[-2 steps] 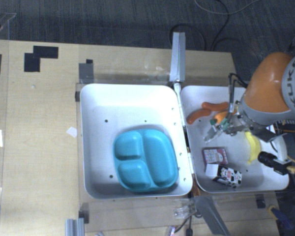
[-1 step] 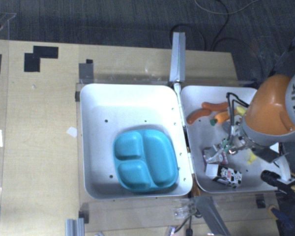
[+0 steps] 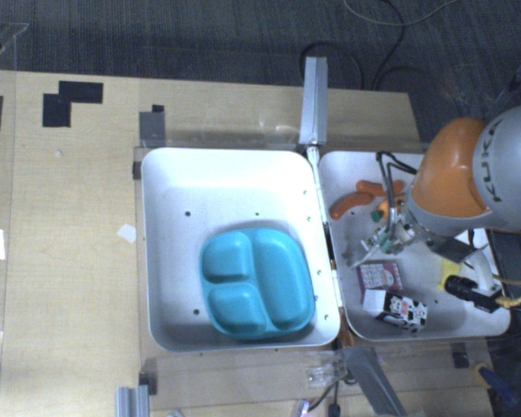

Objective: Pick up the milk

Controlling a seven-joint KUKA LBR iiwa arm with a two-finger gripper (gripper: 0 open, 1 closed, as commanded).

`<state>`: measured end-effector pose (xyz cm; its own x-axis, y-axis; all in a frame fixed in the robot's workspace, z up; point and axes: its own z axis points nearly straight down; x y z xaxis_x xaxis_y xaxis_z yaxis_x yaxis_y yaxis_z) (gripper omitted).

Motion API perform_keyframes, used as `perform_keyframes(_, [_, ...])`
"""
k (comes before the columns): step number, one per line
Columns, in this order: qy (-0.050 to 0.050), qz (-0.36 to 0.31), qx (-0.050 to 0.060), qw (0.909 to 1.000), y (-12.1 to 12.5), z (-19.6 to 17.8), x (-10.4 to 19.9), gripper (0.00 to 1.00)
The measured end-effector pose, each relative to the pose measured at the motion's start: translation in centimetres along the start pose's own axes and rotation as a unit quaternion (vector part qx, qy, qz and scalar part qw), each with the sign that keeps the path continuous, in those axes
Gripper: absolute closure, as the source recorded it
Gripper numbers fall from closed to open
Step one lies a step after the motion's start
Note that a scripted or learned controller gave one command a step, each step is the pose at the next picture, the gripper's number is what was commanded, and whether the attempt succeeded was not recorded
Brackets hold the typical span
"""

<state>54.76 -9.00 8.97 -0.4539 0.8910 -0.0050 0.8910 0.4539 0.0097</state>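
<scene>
Arm reaches in from the right, orange band over the far-right part of the right bin [image 3: 347, 315]. Gripper [image 3: 387, 233] hangs low near the bin's middle – whether it's apart or together, can't tell, too small and cluttered w/ cables.

Best guess for the milk [image 3: 399, 309]: the small white carton w/ dark printing lying on its side at the bin's near edge, just near of a dark red packet [image 3: 380, 275]. Not fully sure it's the milk – label unreadable. An orange item [image 3: 356, 201] lies toward the far-left of that bin. Left bin [image 3: 169, 259] has a blue divided tray [image 3: 256, 281], not relevant.

Gripper sits far of the carton, w/ the red packet between them. To do the pick well:
- shift toward the near edge, centre over the carton
- line up across its narrow side
- descend clear of the packet and the bin's near wall – tight spot, easy to clip the rim
- close, lift straight up, check it's actually held.
</scene>
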Motion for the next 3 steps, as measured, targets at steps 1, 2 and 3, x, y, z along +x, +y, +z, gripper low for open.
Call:
perform_keyframes(1, [0.000, 0.026, 0.001, 0.9996, -3.8, -18.4, 5.1, 0.00])
perform_keyframes(2, [0.002, -0.164, 0.002, 0.9864, -5.0, -5.4, 2.5, 0.00])
perform_keyframes(3, [0.001, -0.247, 0.001, 0.9690, 0.1, -1.8, 0.1, 0.00])
